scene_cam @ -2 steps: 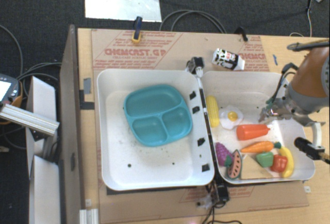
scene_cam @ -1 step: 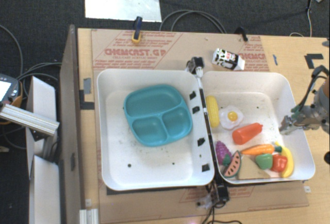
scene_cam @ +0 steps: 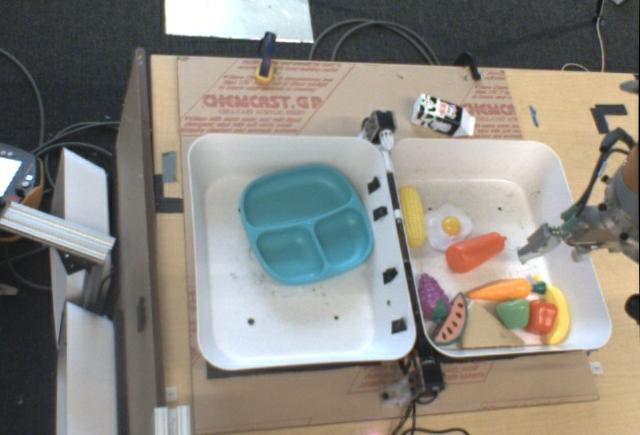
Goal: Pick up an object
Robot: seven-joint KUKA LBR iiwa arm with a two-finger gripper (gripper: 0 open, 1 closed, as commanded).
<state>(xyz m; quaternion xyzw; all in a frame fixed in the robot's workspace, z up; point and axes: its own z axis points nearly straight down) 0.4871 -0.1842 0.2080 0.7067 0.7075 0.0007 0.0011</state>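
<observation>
**Gripper poised over crowded toys**

Camera view: the gripper (scene_cam: 538,243) hangs above the right bin (scene_cam: 500,158), beside the red pepper (scene_cam: 475,251); its state can't be told. Tightly packed toys could cause a glancing, failed grasp.

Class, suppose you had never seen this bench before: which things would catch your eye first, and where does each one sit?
First, the teal divided plate, lying alone in the left bin. Next, the bright heap of toy food in the right bin: a red pepper, a fried egg, a carrot and a watermelon slice. The gripper hovers at that bin's right side.
</observation>
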